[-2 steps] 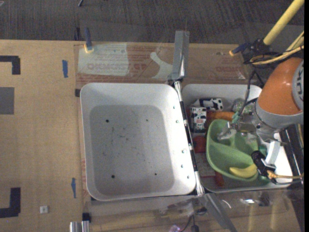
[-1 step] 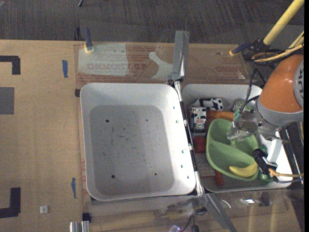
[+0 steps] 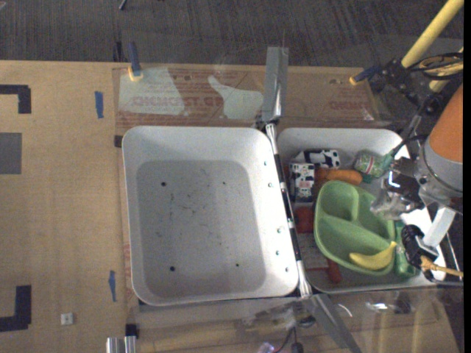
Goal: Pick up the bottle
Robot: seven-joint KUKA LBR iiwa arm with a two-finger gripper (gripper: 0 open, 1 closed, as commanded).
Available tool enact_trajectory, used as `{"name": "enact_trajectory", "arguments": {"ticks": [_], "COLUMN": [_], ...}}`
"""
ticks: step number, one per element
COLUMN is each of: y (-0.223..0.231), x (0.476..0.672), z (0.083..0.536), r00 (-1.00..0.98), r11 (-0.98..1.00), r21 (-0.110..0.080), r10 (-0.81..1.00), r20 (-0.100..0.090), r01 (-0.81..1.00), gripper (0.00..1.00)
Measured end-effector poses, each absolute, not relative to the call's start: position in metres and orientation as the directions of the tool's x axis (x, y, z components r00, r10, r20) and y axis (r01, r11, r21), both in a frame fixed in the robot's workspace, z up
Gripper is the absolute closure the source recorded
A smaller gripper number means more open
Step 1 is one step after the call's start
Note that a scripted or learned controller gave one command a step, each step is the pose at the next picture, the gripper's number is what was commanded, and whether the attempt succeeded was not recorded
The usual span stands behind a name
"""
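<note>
At frame right, gripper (image 3: 388,203) (finger state unreadable) is hovering over right bin (image 3: 346,283) holding one bottle (image 3: 373,162), one green plate (image 3: 346,230), one banana (image 3: 374,258).

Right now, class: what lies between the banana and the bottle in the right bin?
In the camera view, the green divided plate lies between the banana and the bottle.

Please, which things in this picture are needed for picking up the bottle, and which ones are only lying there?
Needed for the job:
- bottle, lying at the far side of the right bin
- gripper, over the right bin

Only lying there:
- green divided plate
- banana, on the plate
- black-and-white cow-patterned toys
- orange carrot-like piece
- left bin
</note>
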State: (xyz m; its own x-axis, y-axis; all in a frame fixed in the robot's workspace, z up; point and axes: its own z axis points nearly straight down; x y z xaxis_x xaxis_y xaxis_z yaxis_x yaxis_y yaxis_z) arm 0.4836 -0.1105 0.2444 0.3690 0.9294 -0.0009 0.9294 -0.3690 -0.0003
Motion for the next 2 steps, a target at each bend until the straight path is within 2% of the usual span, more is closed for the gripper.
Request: {"name": "enact_trajectory", "arguments": {"ticks": [1, 2], "y": [-0.104, -0.1043], "x": [0.5133, 0.5133], "z": [0.1628, 0.1628], "r00": [0.277, 0.278], "r11": [-0.277, -0.278], "r21": [-0.003, -0.002], "r10": [0.961, 0.961], "r20": [0.0, 0.0], "r01": [0.961, 0.961], "gripper": [1.0, 0.0]}}
